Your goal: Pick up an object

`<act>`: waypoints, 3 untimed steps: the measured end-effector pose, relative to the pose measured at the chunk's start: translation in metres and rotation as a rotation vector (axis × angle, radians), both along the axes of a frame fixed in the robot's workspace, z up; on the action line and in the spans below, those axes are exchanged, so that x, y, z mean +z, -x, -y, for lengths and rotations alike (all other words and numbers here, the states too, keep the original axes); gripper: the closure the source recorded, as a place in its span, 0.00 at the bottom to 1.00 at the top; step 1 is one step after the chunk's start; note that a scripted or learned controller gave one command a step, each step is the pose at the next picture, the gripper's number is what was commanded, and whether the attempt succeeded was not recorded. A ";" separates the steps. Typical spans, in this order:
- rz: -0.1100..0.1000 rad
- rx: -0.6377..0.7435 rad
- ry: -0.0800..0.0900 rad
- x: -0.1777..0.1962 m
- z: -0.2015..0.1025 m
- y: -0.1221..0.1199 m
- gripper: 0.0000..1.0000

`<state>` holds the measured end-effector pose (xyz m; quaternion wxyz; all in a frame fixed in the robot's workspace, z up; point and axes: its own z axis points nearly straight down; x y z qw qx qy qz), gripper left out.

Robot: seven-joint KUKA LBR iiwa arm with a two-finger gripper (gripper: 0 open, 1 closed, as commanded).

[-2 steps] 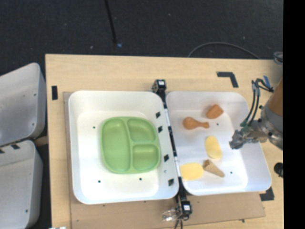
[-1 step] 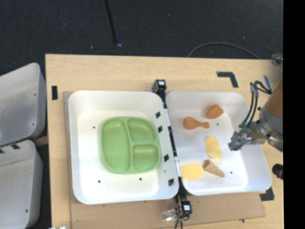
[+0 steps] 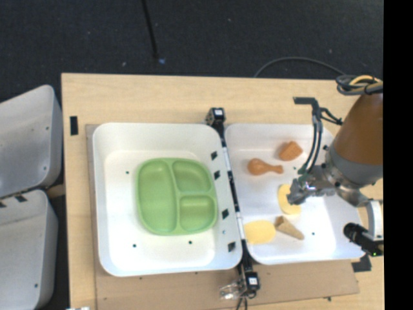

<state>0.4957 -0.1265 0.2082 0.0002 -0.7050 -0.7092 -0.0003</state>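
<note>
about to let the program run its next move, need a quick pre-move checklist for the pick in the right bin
1. Gripper placed over a target: ok, it sits at the pale yellow round piece in the right bin.
2. Something held already: cannot tell, the wrist hides the contact.
3. Neighbours clear of the target: not ok, the tan wedge and the yellow piece lie close below it.
4. Other pickable items apart: ok, the drumstick-shaped toy and the orange piece lie separate, further up.
5. Green divided tray out of the way: ok, it lies in the left bin.
</note>
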 end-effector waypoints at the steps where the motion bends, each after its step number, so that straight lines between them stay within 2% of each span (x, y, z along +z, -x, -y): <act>1: 0.003 0.002 0.000 0.017 -0.054 -0.009 1.00; 3: 0.001 0.001 0.000 0.040 -0.154 -0.029 1.00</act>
